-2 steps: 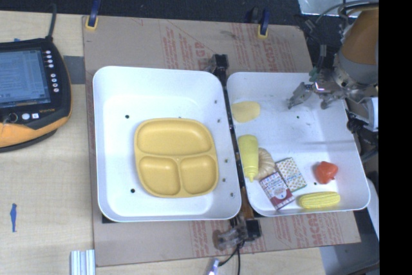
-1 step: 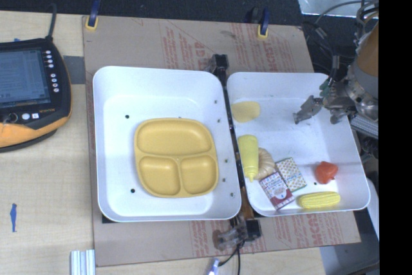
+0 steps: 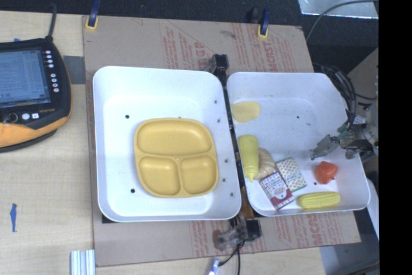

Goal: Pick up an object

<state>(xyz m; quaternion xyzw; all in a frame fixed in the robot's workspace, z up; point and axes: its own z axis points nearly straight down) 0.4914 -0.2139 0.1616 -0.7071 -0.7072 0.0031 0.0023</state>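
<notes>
A grey-and-orange touchscreen pendant [image 3: 26,94] lies at the desk's left edge. The left white bin [image 3: 112,138] holds a yellow three-compartment plastic tray [image 3: 175,156]. In the right white bin [image 3: 290,90] lie a pale yellow disc [image 3: 246,111], a yellow squeeze bottle [image 3: 248,155], a red-patterned packet [image 3: 282,182], a yellow corn cob [image 3: 319,200] and a small red toy [image 3: 326,171]. The tool [image 3: 331,146] hovers just above the red toy, fingers spread, holding nothing.

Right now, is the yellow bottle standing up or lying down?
Lying down. The yellow bottle lies flat on the right bin floor, its length along the left wall.
</notes>
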